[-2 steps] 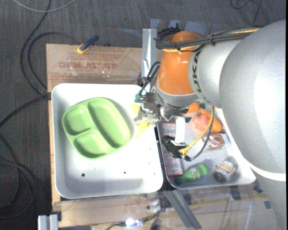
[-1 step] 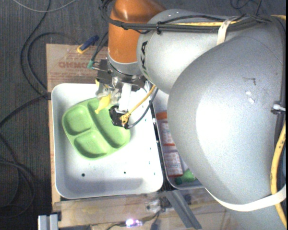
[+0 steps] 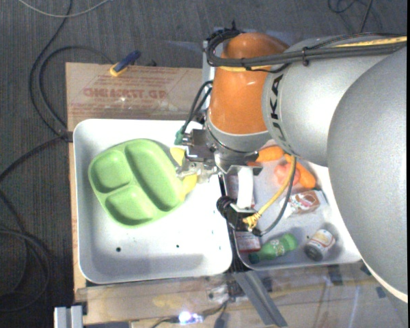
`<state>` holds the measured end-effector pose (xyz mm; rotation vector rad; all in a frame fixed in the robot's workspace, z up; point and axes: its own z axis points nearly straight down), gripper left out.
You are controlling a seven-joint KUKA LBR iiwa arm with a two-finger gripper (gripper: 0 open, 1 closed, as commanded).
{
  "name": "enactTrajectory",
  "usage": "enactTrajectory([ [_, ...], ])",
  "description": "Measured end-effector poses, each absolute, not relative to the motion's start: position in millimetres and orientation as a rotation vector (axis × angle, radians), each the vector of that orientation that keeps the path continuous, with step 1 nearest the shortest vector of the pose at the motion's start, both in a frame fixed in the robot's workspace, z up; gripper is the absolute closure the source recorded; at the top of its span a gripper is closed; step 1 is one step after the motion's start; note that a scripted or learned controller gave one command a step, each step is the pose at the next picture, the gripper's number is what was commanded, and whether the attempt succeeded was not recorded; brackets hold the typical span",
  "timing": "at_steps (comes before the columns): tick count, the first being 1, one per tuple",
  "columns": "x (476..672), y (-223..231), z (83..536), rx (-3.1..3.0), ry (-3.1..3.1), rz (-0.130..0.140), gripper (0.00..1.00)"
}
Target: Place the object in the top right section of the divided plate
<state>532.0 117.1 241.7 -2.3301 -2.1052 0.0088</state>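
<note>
A green divided plate [image 3: 135, 180] lies tilted in the left white bin [image 3: 109, 258]; its three sections show bare green. Right beside the plate's right edge a yellow object [image 3: 182, 172] peeks out from under the wrist. My gripper [image 3: 193, 164] hangs over that spot at the plate's right rim, with the grey arm and orange band [image 3: 242, 87] covering most of it. Whether the yellow object sits between the fingers is hidden.
The right bin [image 3: 342, 257] holds an orange item [image 3: 295, 173], a green bottle [image 3: 277, 246], a small can [image 3: 319, 242] and a packet [image 3: 305, 201]. Cables loop below the wrist. A cardboard sheet [image 3: 123, 91] lies behind the bins.
</note>
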Motion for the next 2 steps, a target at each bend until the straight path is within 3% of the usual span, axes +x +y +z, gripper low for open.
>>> enactTrajectory([
  [1, 527.7, 228, 265, -2.276, -2.162, 0.007, 1.00],
  [2, 617.1, 174, 151, -2.100, -2.335, 0.010, 1.00],
])
